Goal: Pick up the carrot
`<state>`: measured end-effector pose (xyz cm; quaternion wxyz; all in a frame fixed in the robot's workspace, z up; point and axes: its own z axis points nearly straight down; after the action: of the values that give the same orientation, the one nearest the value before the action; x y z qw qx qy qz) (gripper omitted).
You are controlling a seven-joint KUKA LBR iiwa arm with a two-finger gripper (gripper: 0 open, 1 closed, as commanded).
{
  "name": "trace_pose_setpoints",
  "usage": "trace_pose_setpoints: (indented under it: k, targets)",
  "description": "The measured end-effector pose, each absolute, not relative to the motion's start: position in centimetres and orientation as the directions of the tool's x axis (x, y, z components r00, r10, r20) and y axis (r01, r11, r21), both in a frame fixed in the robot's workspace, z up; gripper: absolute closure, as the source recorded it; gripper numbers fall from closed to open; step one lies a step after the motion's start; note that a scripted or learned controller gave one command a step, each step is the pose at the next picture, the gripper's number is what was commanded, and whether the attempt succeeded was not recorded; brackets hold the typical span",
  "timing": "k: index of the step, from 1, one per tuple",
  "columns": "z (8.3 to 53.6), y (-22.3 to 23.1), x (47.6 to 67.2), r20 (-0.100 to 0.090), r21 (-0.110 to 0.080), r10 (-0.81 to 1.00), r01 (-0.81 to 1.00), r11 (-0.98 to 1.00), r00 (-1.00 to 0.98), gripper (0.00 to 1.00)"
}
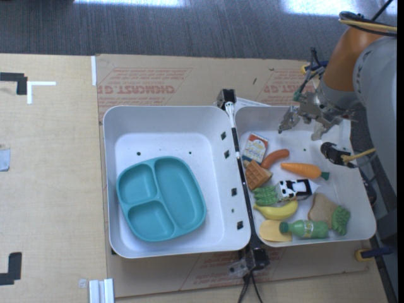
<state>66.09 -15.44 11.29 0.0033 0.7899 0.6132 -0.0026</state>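
Observation:
The carrot [304,169], orange with a small green tip at its right end, lies in the middle of the right bin [360,188]. My gripper [305,124] hangs over the far part of that bin, up and slightly to the right of the carrot and apart from it. Its two fingers [288,120] point down and are spread open, with nothing between them.
Around the carrot lie a sausage [275,158], a small carton [255,148], a waffle piece [257,175], a black-and-white toy [295,188], a banana [279,210], a green bottle [305,230], bread [322,209] and greens. The left bin [126,131] holds a teal divided plate [161,198].

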Motion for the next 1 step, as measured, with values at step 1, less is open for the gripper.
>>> trace_pose_setpoints:
  k: [1]
  targets:
    - [9.14, -15.87, 60.56, -0.001, -0.003, 0.999, 0.999, -0.044, 0.044, 0.0]
